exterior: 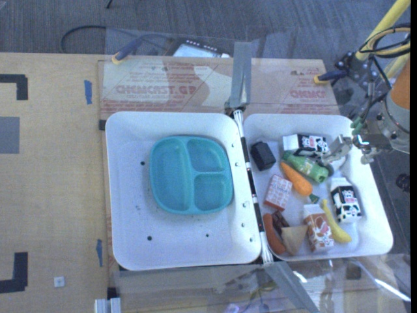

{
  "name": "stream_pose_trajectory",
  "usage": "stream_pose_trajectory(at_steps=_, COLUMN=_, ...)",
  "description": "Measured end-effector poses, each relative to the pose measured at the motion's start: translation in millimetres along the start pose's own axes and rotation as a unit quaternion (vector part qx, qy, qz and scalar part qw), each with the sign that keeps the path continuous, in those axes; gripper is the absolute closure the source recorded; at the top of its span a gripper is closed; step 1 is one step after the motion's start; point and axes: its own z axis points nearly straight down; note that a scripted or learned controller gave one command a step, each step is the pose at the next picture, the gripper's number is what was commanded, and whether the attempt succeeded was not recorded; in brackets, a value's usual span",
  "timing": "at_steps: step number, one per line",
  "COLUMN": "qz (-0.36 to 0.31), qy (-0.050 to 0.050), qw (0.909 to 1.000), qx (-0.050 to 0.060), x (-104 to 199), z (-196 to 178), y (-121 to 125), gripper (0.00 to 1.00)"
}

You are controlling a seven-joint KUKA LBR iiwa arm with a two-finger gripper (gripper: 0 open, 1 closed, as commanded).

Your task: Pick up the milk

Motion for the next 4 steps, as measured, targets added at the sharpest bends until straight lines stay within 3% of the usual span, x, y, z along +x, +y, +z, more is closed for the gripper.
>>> stream_pose_trajectory(at_steps=1, qz=-0.040, qy=0.000, qw=0.9992, qx=-0.002, x=-43.2, z=144.5, y=-1.8, gripper=0.00)
stream_pose_trajectory(at_steps=2, qz=-0.050, qy=0.003, qw=0.9987, qx=-0.004, x=-47.6, z=151.2, y=-63.6, gripper=0.00)
stream_pose_trajectory(at_steps=3, qz=-0.048, qy=-0.001, qw=0.9988, qx=-0.007, x=-52.0, z=141.7, y=-62.6, gripper=1.00)
stream_pose_trajectory(at_steps=4, qz=0.100, qy=0.000, qw=0.9950, qx=0.000, x=-19.6, z=52.5, y=-63.7, gripper=1.00)
